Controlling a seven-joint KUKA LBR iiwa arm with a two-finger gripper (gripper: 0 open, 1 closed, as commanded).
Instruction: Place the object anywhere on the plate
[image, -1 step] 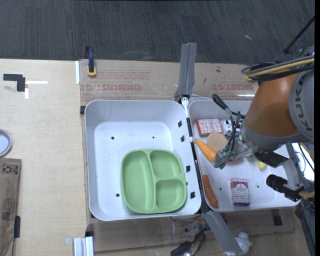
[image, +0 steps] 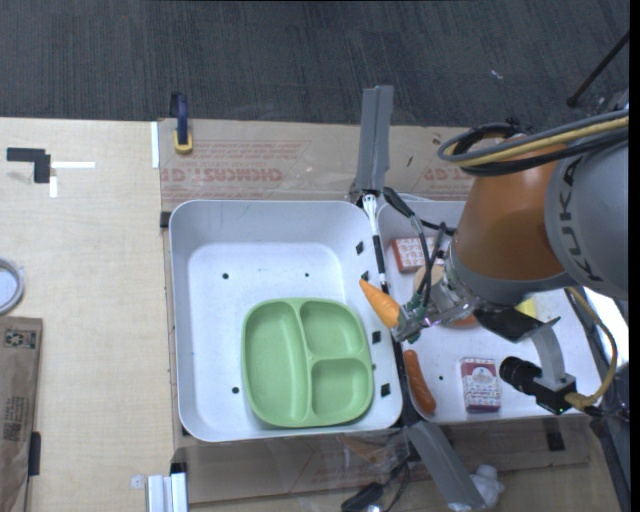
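A green plate (image: 305, 362) with three compartments lies in the left bin (image: 200, 300), toward its front right. An orange carrot-shaped object (image: 379, 301) hangs tilted over the divider between the two bins, just above the plate's upper right corner. My gripper (image: 408, 322) reaches in from the right and is shut on the carrot's lower right end. The wrist and its orange band (image: 510, 225) hide part of the right bin behind it.
In the right bin (image: 580, 345) lie a second orange-red elongated object (image: 420, 384) by the front left wall, a red and white packet (image: 481, 385), a small brown box (image: 408, 253) and a yellow item (image: 528, 306) partly under the arm. A grey post (image: 375, 135) stands behind the bins.
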